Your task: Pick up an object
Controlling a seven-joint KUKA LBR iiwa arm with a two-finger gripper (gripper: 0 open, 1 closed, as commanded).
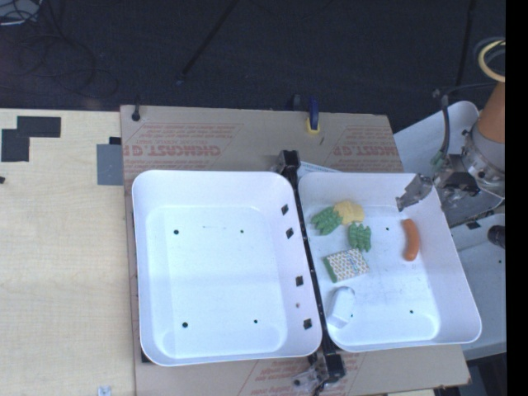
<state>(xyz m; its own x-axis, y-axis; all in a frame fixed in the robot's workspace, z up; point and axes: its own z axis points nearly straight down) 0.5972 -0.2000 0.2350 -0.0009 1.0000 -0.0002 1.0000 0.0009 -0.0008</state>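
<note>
The right bin (445, 304) holds several small items. An orange sausage-shaped piece (410, 240) lies near its right wall. A yellow piece (350, 212) sits at the back left, with a green leafy piece (327, 220) touching its left side and another green piece (359, 237) just in front. A green-and-white patterned square (346, 264) lies below them. A white object (341, 305) rests near the bin's front left. My gripper (425, 192) hangs over the far right part of this bin, just behind the orange piece, with nothing seen in it.
The left bin (148, 221) sits beside the right one, with a black divider (299, 254) between them. Both rest on a cardboard sheet (214, 143). Wooden benchtop (58, 262) lies to the left. Cables and the arm's body crowd the right side.
</note>
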